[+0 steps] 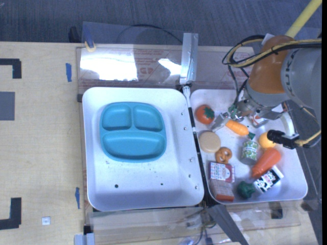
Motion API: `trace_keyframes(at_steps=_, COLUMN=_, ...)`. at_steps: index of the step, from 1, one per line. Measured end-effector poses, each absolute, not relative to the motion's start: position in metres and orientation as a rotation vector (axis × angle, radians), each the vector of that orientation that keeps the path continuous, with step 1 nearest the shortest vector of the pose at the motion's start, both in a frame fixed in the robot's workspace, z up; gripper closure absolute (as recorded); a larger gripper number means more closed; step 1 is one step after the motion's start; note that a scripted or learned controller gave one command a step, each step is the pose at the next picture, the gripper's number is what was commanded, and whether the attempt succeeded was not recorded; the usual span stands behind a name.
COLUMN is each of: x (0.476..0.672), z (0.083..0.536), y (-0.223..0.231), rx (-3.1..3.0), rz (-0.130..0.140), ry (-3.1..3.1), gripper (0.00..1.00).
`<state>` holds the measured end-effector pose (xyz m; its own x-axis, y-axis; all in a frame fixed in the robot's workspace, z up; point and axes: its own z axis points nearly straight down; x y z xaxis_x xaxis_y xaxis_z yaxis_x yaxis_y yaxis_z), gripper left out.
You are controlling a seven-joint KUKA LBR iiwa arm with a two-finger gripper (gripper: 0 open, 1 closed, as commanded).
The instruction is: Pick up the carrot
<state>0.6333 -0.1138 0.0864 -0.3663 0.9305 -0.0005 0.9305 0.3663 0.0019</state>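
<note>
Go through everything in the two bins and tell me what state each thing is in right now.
Carrot: lying loose in the right bin, ungrasped.
Small orange piece: lying right by the hand.
Tomato: resting in bin.
Blue tray: flat in the left bin.

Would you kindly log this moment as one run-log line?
arm: over right bin | tool: low, beside small orange piece | carrot: lying in right bin, apart from tool | plate: left bin

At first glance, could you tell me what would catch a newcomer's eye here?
Probably the blue divided plate, alone in the left bin. Next, the crowded right bin, where the orange carrot lies among toy foods near a red tomato. The grey arm's pincer hangs over that bin's far side.
</note>
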Motion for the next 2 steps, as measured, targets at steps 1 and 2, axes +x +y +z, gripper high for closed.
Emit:
trace_keyframes(at_steps=1, x=0.633, z=0.086, y=-0.114, rx=1.767, rz=0.002, ry=2.595, gripper=0.00)
trace_keyframes(at_steps=2, x=0.636, z=0.100, y=-0.115, rx=1.766, rz=0.008, ry=2.587, gripper=1.00)
